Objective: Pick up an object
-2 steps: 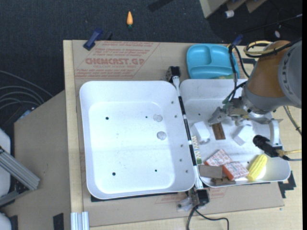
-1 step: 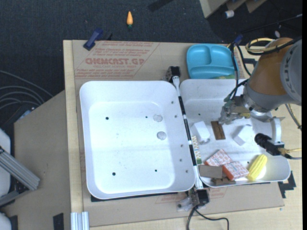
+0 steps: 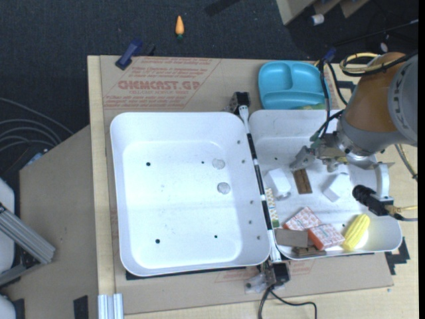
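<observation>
Jaws [image 3: 319, 155] hang low over the right bin [image 3: 279, 121], just above a small brown block [image 3: 302, 181]; whether they are open or closed I cannot tell. Nearer the front wall lie a yellow corn cob [image 3: 356, 231] and red patterned packets [image 3: 312, 226]. The left bin [image 3: 133, 128] sits alongside.

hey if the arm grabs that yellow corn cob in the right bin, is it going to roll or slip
The yellow corn cob looks rounded and elongated, so a nudge would probably roll it sideways. Its bumpy surface may help grip, though it looks like smooth plastic, so possibly slippery. It lies near the right bin wall, which could crowd the tool.
</observation>
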`<state>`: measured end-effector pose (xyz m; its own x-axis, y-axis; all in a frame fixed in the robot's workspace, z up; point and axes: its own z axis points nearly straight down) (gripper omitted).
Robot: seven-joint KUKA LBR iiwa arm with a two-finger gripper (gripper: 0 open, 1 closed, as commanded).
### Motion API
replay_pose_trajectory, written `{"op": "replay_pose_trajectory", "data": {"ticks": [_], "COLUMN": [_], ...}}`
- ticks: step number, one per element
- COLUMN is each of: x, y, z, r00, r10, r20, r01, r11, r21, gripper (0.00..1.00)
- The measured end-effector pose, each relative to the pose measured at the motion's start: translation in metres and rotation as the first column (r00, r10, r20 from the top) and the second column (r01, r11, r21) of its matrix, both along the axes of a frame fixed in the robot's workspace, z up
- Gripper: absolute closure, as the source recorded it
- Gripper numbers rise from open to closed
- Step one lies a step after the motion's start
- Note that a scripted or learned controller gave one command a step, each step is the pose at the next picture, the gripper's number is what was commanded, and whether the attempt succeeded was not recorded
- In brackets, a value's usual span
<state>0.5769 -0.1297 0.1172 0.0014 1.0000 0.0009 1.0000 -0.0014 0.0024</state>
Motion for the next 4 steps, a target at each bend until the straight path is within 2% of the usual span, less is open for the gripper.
{"op": "replay_pose_trajectory", "data": {"ticks": [1,2,3,4], "x": [0.041,-0.016,-0.016,-0.048], "y": [-0.003,0.025,0.025,0.054], "z": [-0.033,-0.033,-0.023,0.091], "r00": [1.000,1.000,1.000,1.000], "r10": [0.001,0.001,0.001,0.002], "r20": [-0.002,-0.005,-0.003,-0.002], "r01": [-0.001,-0.001,-0.001,-0.002], "r11": [1.000,1.000,1.000,1.000], "r21": [-0.001,0.000,0.000,-0.001], "gripper": [0.00,0.00,1.00,1.00]}}
